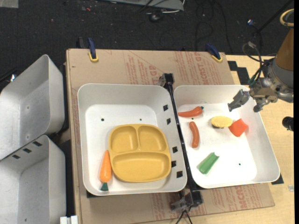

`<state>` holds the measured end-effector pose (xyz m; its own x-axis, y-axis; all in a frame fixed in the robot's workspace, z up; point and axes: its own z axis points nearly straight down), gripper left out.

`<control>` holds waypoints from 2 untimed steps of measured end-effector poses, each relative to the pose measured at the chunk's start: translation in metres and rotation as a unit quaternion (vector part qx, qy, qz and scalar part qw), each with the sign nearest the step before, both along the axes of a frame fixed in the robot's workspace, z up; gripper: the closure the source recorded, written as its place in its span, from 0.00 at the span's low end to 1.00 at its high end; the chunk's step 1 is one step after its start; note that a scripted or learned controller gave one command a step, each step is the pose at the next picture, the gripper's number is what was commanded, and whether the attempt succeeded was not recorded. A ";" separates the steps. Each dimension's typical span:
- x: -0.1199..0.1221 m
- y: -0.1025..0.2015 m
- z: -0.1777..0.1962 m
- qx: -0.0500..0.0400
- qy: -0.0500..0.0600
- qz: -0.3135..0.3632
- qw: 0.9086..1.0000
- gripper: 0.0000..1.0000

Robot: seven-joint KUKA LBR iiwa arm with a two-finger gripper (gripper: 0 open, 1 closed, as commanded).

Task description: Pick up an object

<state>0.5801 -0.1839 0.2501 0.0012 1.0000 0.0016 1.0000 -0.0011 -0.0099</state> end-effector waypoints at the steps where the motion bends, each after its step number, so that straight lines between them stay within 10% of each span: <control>1: 0.002 0.000 0.005 -0.001 -0.005 0.001 1.000 0.00; 2: 0.008 0.008 -0.049 0.000 -0.002 0.002 1.000 0.00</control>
